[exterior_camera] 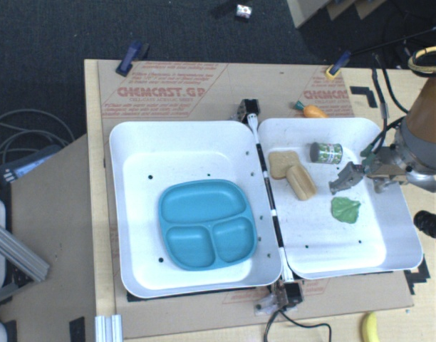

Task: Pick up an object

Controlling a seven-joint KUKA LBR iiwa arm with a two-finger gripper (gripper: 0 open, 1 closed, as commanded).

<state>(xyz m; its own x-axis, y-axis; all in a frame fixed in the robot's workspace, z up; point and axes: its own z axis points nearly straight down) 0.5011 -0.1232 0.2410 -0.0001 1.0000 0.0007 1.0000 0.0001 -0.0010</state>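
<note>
- Just under the jaws, a bit toward the front of the bin, lies a green soft thing (pixel 345 209). It is flat on the white floor of the right bin (pixel 389 258), with nothing touching it. That makes it an easy pick.
- Left of the jaws, close by, is a tan block (pixel 301 182). It lies tilted and rests against a second tan piece (pixel 281 164). The two touch, so I think pulling one may drag the other.
- Behind the jaws and a little left lies a little jar (pixel 325 152) on its side. It is round, so I think it could roll away if it gets bumped.
- I cannot tell if the jaws are spread or squeezed together. The dark tip is too small and blurry. I think no object has been picked up yet.
- From the right of the jaws comes the arm (pixel 424 130). It hangs low over the right bin, among the three kinds of things, so I think it is getting ready to grab one of them.
- Far to the left of the jaws, in the left bin (pixel 125 191), sits a blue plate (pixel 207 223) with three parts. It is well apart from the jaws, so it is probably not the one to pick now.
- Well behind the jaws, out on the table (pixel 168 91) past the bin wall, is a small orange thing (pixel 312 110). It is outside the bin, so it is harder to reach.
</note>
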